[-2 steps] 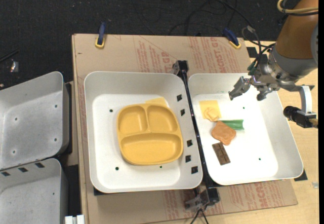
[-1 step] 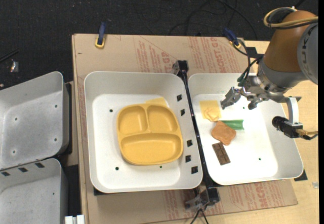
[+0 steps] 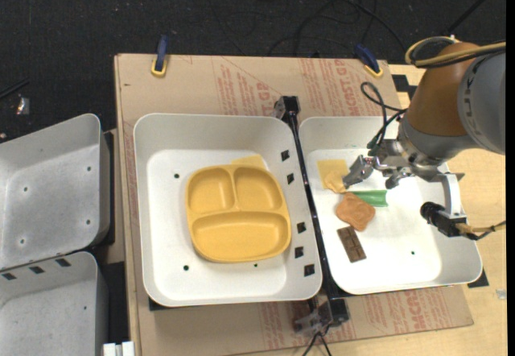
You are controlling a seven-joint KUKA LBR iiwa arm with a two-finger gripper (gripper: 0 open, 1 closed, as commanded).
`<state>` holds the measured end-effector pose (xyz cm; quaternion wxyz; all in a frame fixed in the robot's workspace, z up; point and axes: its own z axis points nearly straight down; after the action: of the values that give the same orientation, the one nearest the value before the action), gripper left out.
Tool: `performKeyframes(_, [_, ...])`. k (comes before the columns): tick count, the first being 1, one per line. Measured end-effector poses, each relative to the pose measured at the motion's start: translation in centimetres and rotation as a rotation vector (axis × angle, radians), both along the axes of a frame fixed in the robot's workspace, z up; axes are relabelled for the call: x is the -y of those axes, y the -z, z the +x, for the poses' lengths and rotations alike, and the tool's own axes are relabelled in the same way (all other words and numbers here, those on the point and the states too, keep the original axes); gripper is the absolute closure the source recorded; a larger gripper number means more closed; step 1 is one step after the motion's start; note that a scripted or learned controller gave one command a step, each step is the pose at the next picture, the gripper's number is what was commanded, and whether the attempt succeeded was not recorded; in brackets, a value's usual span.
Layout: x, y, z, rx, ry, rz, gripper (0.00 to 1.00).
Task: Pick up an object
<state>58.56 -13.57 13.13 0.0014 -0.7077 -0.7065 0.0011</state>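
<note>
Left bin (image 3: pixel 153 153) has a yellow divided tray (image 3: pixel 238 213) – right bin (image 3: pixel 459 262) has a tan lump (image 3: pixel 356 212), green piece (image 3: pixel 372 197), brown bar (image 3: pixel 351 243); gripper (image 3: pixel 372 171) state: can't tell.

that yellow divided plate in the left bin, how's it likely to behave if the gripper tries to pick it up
The yellow divided plate looks like moulded plastic, so probably stiff and light for its size. It lies flat on the left bin, so it shouldn't roll or tip. Its wide, low shape and smooth surface may leave only the thin rim to pinch, so it could slip from the gripper.
</note>
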Motion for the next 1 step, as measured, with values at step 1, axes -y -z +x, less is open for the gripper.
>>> performKeyframes(1, [0.02, 3.86, 0.13, 0.007, -0.001, -0.003, 0.0])
